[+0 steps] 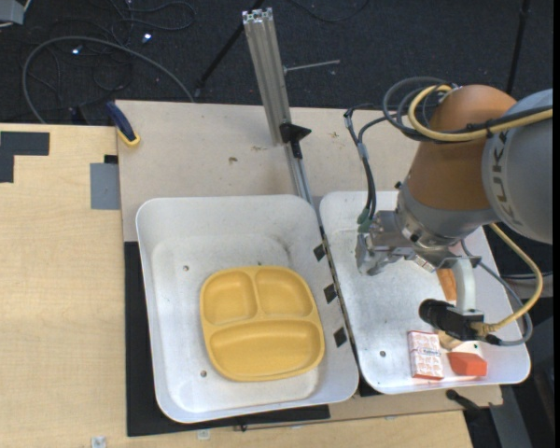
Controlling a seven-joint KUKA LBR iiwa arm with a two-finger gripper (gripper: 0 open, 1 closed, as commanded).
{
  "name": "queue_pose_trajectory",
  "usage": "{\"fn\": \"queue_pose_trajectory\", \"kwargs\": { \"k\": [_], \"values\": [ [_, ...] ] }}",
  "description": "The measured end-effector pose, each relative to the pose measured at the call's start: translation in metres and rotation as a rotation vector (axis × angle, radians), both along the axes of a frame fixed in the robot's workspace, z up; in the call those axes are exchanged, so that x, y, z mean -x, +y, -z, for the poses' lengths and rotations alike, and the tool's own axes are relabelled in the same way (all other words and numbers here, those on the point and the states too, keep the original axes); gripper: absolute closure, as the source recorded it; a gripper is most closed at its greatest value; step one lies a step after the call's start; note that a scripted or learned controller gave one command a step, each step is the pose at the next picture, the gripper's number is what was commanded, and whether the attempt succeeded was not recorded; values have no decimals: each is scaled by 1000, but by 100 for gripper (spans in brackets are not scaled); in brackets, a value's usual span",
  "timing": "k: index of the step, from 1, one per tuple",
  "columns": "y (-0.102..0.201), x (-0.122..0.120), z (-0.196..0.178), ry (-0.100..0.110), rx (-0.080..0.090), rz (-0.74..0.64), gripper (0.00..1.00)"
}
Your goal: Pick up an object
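the gripper (381, 250) hangs over the upper left of the right bin (378, 329); from this angle i cannot tell whether it is open or closed, or whether it has hold of anything. the likeliest target, a red and white packet (426, 356), lies at 5 o'clock from it, touching an orange block (467, 366) at its 3 o'clock. i would centre over the packet alone and descend straight. both lie near the bin's lower rim, so room there is tight. bare floor opens at 6 o'clock. a yellow divided plate (259, 323) lies at 8 o'clock in the left bin (168, 250).
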State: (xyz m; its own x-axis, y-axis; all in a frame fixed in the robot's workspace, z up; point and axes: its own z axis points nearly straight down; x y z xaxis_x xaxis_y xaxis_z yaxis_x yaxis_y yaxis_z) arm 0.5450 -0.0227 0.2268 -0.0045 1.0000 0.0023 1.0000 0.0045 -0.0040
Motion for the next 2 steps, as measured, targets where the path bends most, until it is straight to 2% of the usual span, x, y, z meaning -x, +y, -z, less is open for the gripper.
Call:
{"fn": "queue_pose_trajectory", "kwargs": {
  "k": [2],
  "values": [
    [120,21,-5,-1,1,-2,100]
  ]
}}
